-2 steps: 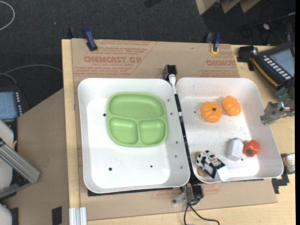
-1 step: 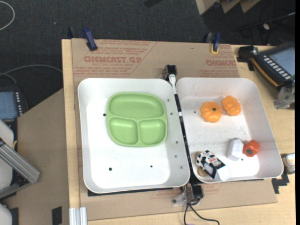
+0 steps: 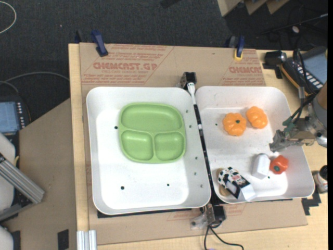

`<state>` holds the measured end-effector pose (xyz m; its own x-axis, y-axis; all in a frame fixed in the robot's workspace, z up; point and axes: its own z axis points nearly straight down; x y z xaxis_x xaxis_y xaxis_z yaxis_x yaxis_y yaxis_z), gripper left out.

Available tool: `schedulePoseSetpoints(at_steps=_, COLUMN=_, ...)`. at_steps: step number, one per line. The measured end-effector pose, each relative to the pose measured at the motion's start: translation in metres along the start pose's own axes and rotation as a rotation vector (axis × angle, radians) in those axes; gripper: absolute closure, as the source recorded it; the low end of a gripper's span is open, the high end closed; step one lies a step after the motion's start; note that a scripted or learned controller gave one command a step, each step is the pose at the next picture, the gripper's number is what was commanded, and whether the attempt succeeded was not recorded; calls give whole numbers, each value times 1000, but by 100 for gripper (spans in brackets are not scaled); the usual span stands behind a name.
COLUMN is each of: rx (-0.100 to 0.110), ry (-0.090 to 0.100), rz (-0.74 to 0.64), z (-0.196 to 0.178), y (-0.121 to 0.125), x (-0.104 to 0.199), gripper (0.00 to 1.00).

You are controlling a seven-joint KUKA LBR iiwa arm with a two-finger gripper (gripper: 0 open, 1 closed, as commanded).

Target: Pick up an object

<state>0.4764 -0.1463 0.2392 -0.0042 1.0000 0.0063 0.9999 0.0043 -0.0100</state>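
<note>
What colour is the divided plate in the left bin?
Light green; the divided plate shows best in the camera view.

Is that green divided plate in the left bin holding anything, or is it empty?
Empty. All three compartments of the green plate show bare green, and it lies flat in the left bin.

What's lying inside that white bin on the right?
The right bin holds two orange pumpkin-like toys, a red tomato-like toy, a white block and a black-and-white toy. Whatever lies under them is covered.

End effector (image 3: 279,142) above right bin (image 3: 244,95), beside red tomato (image 3: 279,164) and white block (image 3: 260,166).
</note>
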Motion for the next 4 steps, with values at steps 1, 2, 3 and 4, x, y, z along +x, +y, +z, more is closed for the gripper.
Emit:
schedulePoseSetpoints(at_steps=1, rx=-15, ry=-13, rz=9, z=-2, y=42, x=-82, gripper=100)
schedulePoseSetpoints(at_steps=2, rx=-31, ry=-14, rz=0, z=-234, y=48, x=-55, gripper=100)
schedulePoseSetpoints(at_steps=3, rx=-4, ry=-4, rz=8, z=-164, y=-2, x=-62, gripper=100)
schedulePoseSetpoints(at_steps=4, rx=-29, ry=-9, rz=-5, z=-304, y=1, x=24, gripper=100)
